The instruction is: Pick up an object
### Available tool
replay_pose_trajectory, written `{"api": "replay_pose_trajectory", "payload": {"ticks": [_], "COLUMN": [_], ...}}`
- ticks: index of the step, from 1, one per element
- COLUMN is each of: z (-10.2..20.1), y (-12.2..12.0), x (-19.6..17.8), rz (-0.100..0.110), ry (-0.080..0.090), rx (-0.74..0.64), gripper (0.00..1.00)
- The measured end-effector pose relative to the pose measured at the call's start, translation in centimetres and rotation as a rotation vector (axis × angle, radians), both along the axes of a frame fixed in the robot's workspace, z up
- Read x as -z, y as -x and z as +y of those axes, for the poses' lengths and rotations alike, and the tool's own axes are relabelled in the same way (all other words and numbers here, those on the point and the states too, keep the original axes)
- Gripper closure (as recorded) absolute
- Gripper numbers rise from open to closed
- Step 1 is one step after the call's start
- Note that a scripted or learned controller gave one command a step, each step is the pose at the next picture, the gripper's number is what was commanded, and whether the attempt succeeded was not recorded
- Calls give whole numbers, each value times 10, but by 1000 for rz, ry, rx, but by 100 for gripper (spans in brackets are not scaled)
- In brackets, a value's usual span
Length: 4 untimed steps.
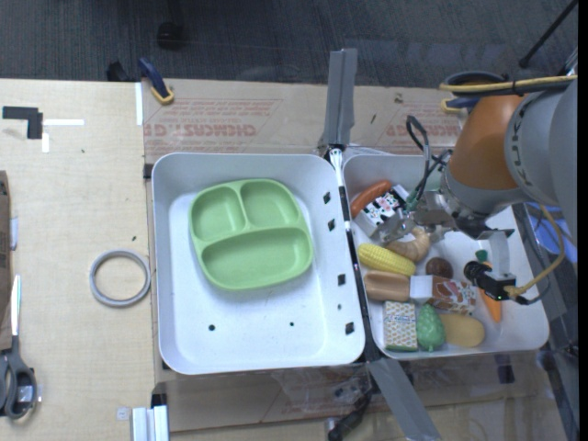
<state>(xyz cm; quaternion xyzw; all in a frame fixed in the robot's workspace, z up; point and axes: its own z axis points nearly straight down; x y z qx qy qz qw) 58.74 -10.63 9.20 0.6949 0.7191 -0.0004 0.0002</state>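
The right bin (528,338) holds several toy foods. Among them are a yellow corn cob (386,260), a tan lumpy piece (416,243), a red sausage (369,195) and a black-and-white box (379,209). A brown ball (439,267), a bun-like roll (386,286), a green packet (400,325) and a yellow lemon (465,331) lie nearer the front. My gripper (402,229) reaches down from the right into the bin's back left part. It hangs right over the tan piece, just above the corn cob. Nothing shows between its tips.
The left bin (184,329) carries a green divided plate (251,233). A grey tape ring (119,277) and scissors (16,379) lie on the bench at the left. The arm's orange band (487,145) and cables hang over the right bin's back right corner.
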Motion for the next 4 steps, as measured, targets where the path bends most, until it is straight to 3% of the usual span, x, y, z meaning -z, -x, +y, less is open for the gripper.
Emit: {"api": "replay_pose_trajectory", "payload": {"ticks": [1, 2, 3, 4], "z": [-9, -17, 8, -16], "y": [29, 56, 35, -47], "x": [0, 0, 1, 1], "rz": [0, 0, 1, 2], "ry": [-1, -1, -1, 0], "rx": [-70, -224, -270, -256], "gripper": [0, 0, 0, 0]}}
